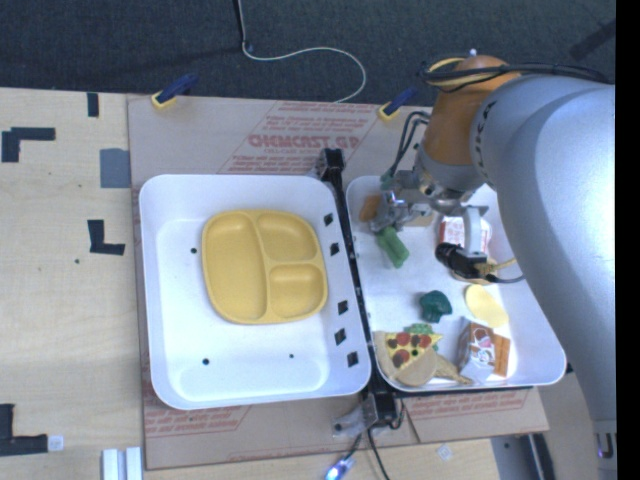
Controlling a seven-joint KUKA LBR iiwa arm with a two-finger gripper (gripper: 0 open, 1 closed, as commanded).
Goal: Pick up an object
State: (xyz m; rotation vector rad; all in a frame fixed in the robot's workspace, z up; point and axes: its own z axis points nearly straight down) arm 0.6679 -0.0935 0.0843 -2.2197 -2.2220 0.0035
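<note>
Down in the right bin (545,363), the gripper (393,211) sits low near the far left corner, its tip touching or just over a green block (393,248); whether the jaws are spread or pressed together cannot be told. Near it lie a red-and-white carton (465,234), a dark green lump (435,305), a pale yellow disc (485,304), a toy pizza slice (412,351) and a small orange box (485,351). The left bin (165,268) holds a yellow divided plate (264,265)
</note>
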